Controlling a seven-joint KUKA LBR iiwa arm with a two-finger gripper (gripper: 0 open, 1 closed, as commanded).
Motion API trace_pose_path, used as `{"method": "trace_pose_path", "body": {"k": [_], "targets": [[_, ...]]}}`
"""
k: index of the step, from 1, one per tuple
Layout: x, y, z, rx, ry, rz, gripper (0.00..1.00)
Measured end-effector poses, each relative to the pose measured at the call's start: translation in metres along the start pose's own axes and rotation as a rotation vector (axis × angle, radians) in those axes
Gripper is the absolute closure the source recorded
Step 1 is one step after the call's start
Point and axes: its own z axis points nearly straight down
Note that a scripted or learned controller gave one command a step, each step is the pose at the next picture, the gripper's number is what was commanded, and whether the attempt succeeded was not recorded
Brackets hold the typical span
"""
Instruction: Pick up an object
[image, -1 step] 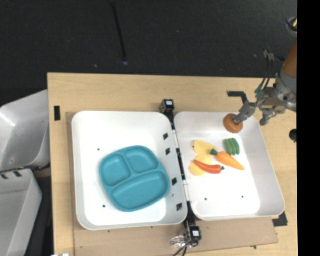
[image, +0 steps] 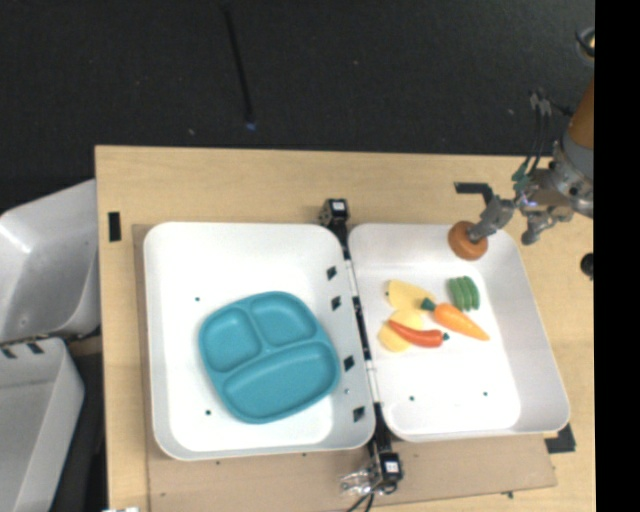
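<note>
The right bin (image: 500, 400) holds a cluster of toy foods: an orange carrot (image: 461, 320), a red chili pepper (image: 418, 335), a green ridged piece (image: 463, 292) and two yellow pieces (image: 405, 293). A brown round object (image: 465, 242) lies at that bin's far rim. My gripper (image: 471, 209) hangs over the far rim, reaching in from the right. It is open, its fingers spread apart. One fingertip (image: 481, 227) is right at the brown object's top edge, and the other points left above it. Nothing sits between the fingers.
A blue divided plate (image: 268, 355) lies in the left bin (image: 170, 300). Small black clips (image: 334, 211) sit along the seam between the bins. The wooden bench (image: 250, 180) borders both bins. A white box (image: 40, 270) stands at the left.
</note>
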Motion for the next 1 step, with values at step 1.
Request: {"method": "trace_pose_path", "body": {"k": [1], "targets": [[-0.0087,-0.0047,0.0592,0.006,-0.001,0.001,0.00]]}}
